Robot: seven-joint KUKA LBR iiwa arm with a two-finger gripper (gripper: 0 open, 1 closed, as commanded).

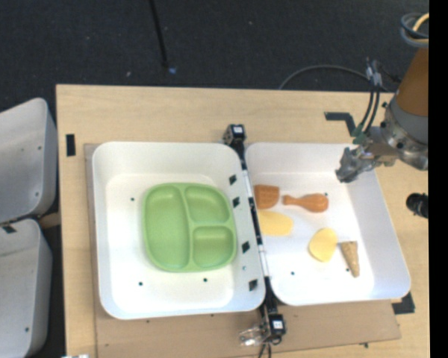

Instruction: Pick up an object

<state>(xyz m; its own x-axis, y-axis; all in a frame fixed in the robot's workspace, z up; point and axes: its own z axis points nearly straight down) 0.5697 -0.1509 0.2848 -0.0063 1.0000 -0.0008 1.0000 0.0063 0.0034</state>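
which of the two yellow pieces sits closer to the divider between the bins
The yellow piece just below the orange spatula-shaped toy; it lies beside the divider. The other yellow piece lies farther right, next to the cone.

Pale wooden bench [157, 110] — dark floor [97, 28] behind (carpet-like).

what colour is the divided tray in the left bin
Light green divided tray, clearest in the camera view.

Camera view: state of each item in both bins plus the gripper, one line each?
Green divided plate: flat in the left bin, compartments bare.
Brown spatula: lying flat in the right bin, untouched.
Yellow oval piece: flat, below the spatula.
Yellow round piece: flat, beside the cone.
Cone: on its side, tip toward the near rim.
Gripper: over the right bin's far right corner, holding nothing visible.
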